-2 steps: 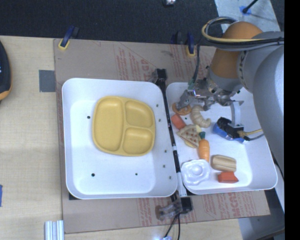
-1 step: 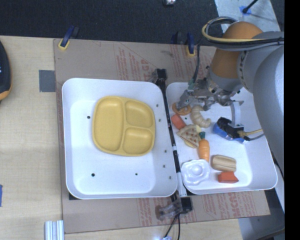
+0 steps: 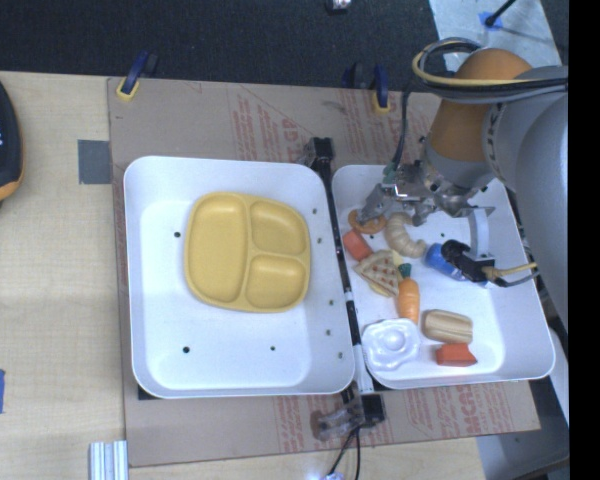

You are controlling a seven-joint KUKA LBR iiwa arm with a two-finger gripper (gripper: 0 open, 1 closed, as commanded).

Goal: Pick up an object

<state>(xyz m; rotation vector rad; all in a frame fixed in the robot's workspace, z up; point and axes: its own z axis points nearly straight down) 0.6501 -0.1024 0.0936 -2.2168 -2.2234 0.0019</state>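
Note:
My gripper (image 3: 398, 206) is low over the far part of the right bin (image 3: 520, 343), hanging from the grey arm with its orange band. Right under and in front of it lies a tan croissant (image 3: 406, 236), with a brown pretzel-like piece (image 3: 366, 220) just to its left. Nearby lie an orange-red piece (image 3: 355, 245), a waffle-patterned wedge (image 3: 381, 271) and a carrot (image 3: 408, 299). Nearer the front are a fried egg (image 3: 390, 340), a bread loaf (image 3: 447, 325) and a red piece (image 3: 456, 356). Nothing is visibly held.
A yellow divided plate (image 3: 248, 251) lies in the left bin (image 3: 160, 348). The ridge between the two bins (image 3: 340, 268) runs close to the left-hand toys. The arm covers the right bin's far right corner.

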